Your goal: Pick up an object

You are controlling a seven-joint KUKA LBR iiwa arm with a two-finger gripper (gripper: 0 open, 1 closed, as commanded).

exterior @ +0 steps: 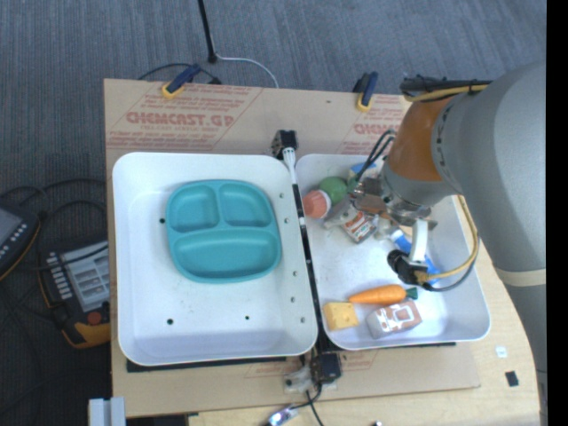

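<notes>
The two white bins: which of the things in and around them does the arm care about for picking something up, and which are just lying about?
Part of the job:
gripper, low in the right bin
carrot
cheese wedge
small box
green ball
red-topped cup

Just lying about:
teal divided plate in the left bin
yellow clamps
cardboard sheet

An orange carrot [383, 295] is lying on its side toward the near end of the right bin [475, 322], with a yellow cheese wedge [339, 315] sitting just to its left and a small grey-and-red packet [393, 320] lying just nearer. Farther back, a green ball [334, 187] and a red-and-white can [316, 204] are resting together by the bin's left wall.
</notes>
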